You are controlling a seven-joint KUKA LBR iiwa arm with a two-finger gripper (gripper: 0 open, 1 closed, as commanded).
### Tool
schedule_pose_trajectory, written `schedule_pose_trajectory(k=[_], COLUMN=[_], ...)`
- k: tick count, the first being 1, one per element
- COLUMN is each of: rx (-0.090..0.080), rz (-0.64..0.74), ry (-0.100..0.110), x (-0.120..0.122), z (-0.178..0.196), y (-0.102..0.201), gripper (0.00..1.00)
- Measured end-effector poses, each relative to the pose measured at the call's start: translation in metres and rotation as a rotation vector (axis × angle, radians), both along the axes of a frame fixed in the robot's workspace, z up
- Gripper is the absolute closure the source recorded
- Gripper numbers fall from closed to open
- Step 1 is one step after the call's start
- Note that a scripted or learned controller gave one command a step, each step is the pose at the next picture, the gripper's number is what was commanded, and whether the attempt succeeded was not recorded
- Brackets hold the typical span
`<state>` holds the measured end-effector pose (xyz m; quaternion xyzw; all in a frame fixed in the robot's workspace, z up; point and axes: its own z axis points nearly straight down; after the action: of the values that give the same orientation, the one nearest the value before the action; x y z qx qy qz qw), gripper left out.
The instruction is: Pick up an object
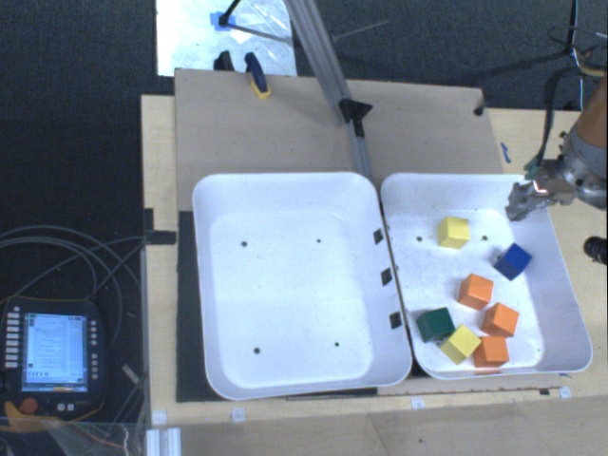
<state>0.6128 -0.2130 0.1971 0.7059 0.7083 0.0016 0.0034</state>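
On the light wooden counter (285,131) stand 2 shallow white plastic bins side by side. The left bin (285,283) has only small dark dots on its floor. The right bin (560,302) holds 7 small cubes. A yellow cube (454,232) lies in the upper middle part of it, and a blue cube (513,260) lies to the right of that one and a little lower. Below them is an orange cube (476,291), and 2 more orange cubes (500,320) (491,351) lie near the lower right corner, just beside each other. A dark green cube (436,324) and a second yellow cube (461,343) lie near the lower left part of this bin, seemingly touching. The grey arm with the orange band (591,136) comes in from the right, and its claw (523,200) hangs over the upper right corner of the right bin, apart from all the cubes. I cannot tell if the claw is released or clenched, and no cube is seen in it. On the dark floor at the left lies a grey control tablet with a lit screen (47,354), with black cables (85,255) around it.
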Motion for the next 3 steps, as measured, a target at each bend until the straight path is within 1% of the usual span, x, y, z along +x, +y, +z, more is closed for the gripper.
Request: schedule_pose_trajectory(k=[1,2,3], rx=[0.000,0.003,0.005], rz=[0.001,0.005,0.006], ry=[-0.001,0.005,0.008], x=[0.002,-0.018,-0.033], z=[0.055,0.059,0.048], y=[-0.001,0.045,0.099], gripper=[1.00,1.00,1.00])
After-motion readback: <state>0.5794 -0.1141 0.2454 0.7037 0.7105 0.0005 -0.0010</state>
